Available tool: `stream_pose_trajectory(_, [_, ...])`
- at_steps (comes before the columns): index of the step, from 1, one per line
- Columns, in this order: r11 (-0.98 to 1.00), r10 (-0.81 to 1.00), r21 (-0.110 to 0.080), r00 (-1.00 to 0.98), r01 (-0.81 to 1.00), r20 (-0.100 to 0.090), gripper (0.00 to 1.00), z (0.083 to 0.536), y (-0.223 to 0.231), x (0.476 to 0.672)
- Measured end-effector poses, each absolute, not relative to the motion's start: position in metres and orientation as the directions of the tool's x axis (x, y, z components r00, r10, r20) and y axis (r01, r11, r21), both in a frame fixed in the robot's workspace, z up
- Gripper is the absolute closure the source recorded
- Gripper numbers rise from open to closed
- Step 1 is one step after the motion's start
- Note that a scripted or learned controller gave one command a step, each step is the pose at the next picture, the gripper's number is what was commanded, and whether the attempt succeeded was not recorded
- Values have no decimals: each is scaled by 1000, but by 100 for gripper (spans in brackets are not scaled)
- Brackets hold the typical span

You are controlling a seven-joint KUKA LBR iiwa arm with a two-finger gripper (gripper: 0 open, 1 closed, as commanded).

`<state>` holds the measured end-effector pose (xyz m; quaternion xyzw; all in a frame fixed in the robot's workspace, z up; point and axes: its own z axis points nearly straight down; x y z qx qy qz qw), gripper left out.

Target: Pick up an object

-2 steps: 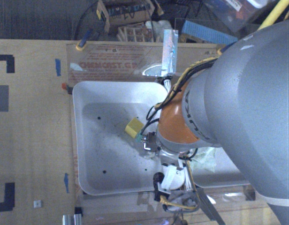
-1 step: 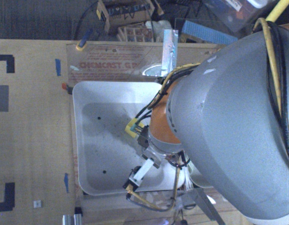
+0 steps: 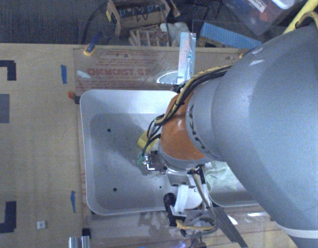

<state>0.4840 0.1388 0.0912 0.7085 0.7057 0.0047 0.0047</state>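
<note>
The tool (image 3: 148,160) sits low over the left shallow white plastic bin (image 3: 97,107), at the bin's right side, under the orange band of the big grey arm (image 3: 262,133). What shows of it is a small dark-and-green block with yellow and black cables running up to the wrist; whether it is apart, together or clamped on something, I cannot tell, since the wrist covers it from above. Object to pick: none identifiable. The visible floor of the left bin carries just a few small dark specks, possibly holes or marks. A pale crumpled item (image 3: 221,174), perhaps a cloth or bag, lies just right of the wrist, seemingly in the right white bin (image 3: 236,198), mostly covered by the arm. Risks, as judgement: if the tool closes over bare floor, the try comes up with nothing; descending further at this spot could press the tool into the bin bottom or nudge the bin on the wooden tabletop (image 3: 35,154); the loose cables near the white bracket (image 3: 187,198) could snag on the rim between the bins. Hidden: most of the right bin, the contact point under the tool, and anything beneath the wrist. Far clutter beyond the tabletop (cardboard, blue foam) is blurred and plays no part.
</note>
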Motion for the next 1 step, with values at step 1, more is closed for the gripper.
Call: stream_pose_trajectory(1, [292,956,15,-292,956,1,100,91,94,484])
